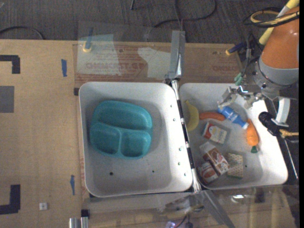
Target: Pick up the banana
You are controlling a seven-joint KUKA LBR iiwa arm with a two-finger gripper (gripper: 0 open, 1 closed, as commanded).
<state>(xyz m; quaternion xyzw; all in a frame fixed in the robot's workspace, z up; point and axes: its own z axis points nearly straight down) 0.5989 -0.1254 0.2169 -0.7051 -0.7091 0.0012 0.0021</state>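
Note:
The yellow banana (192,116) lies in the right bin (273,172), against its left wall near the far corner. My gripper (239,98) hangs over the far right part of that bin, well to the right of the banana. Its fingers are open with nothing between them. Just below the gripper lies a blue bottle (234,116). An orange sausage-shaped piece (212,115) lies between the banana and the bottle.
The right bin also holds a carrot (252,135), a small carton (216,132), a printed box (217,161), a can (206,173) and a tan cracker-like square (235,165). A teal divided plate (121,128) lies in the left bin (161,175).

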